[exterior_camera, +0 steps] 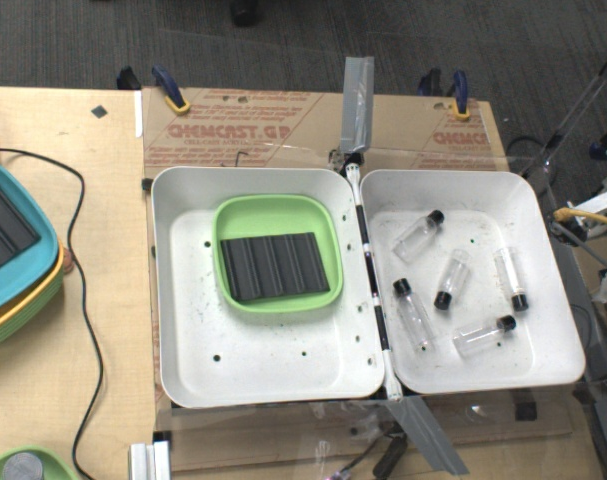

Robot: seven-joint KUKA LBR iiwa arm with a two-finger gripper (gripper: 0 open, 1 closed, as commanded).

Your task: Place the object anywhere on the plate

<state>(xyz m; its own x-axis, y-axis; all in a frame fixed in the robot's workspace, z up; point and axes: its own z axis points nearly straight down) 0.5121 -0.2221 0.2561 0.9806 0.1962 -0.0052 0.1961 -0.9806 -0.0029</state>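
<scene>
Okay, I see five clear vials (451,280) with black caps scattered in the right bin (543,368), well apart from the green plate (328,218) holding a dark ribbed pad (274,266) in the left bin (183,348).

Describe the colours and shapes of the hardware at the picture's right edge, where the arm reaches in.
Beside the right bin, at the edge, a small white and yellow part sits above a dark piece. A thin pale line, perhaps a cable or rod, slants upward behind it. Too little is visible to tell whether these belong to the arm.
</scene>
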